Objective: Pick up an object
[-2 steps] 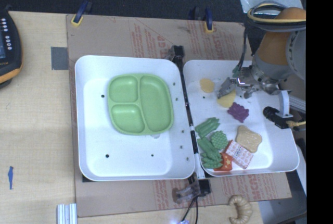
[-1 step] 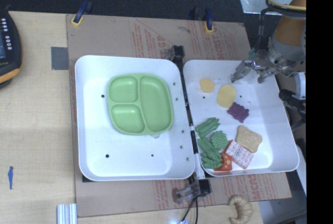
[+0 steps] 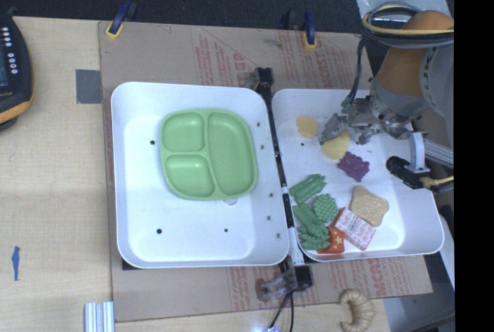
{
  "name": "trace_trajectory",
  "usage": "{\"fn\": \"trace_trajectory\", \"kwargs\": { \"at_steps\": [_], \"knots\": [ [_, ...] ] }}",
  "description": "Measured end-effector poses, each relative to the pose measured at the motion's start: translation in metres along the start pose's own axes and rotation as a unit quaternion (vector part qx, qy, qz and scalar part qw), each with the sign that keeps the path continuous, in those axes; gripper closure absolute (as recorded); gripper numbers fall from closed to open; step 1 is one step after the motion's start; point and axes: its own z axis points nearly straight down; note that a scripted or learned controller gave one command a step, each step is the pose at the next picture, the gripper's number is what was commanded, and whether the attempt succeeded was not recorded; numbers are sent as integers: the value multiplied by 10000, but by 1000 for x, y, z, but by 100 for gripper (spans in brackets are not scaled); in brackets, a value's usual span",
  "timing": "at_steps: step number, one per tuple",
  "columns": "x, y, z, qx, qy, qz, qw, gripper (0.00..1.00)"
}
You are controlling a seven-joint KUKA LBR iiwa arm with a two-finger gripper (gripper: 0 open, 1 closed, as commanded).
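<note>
Your tool (image 3: 337,131) sits low in the right bin (image 3: 421,234), touching the yellow piece (image 3: 335,146) at the far side; I cannot tell its state. Next: confirm grip, then lift.

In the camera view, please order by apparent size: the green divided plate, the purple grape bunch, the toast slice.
1. green divided plate, clearly largest
2. toast slice
3. purple grape bunch, only slightly smaller than the toast; nearly alike
</note>
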Motion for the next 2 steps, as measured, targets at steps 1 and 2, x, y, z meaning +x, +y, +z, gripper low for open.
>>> {"fn": "trace_trajectory", "kwargs": {
  "at_steps": [1,2],
  "knots": [
    [2,-71,-1,8,-3,24,10000,0],
    [0,-68,-13,-28,-18,14,10000,100]
  ]
}}
